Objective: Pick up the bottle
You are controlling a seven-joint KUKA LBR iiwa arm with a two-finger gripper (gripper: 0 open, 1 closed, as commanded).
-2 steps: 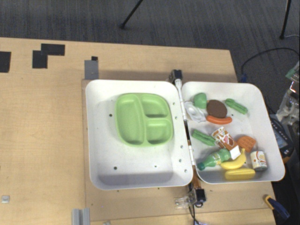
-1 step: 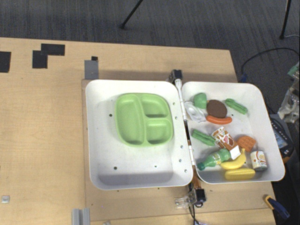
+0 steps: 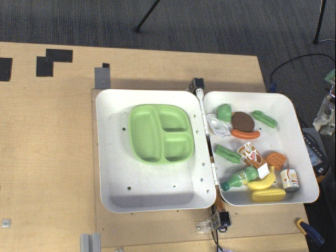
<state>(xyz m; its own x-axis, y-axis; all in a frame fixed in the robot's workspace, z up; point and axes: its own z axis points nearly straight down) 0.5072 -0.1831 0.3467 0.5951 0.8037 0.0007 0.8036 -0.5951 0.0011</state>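
The bottle (image 3: pixel 239 178) is green and lies on its side in the front left part of the right bin (image 3: pixel 292 105), its cap pointing toward the bin's front left corner. A yellow banana (image 3: pixel 262 182) touches its right end, and a printed packet (image 3: pixel 250 154) lies just behind it. A pale grey part of my arm with the gripper (image 3: pixel 326 110) shows at the right edge of the view. It is outside the right bin's right wall, well away from the bottle.
The left bin (image 3: pixel 113 156) holds a green divided plate (image 3: pixel 160 133). The right bin also holds a brown patty (image 3: pixel 242 121), an orange sausage (image 3: pixel 245 134), green vegetables (image 3: pixel 264 118), a small can (image 3: pixel 289 179) and a yellow piece (image 3: pixel 269 195). Cables lie off the bench at right.
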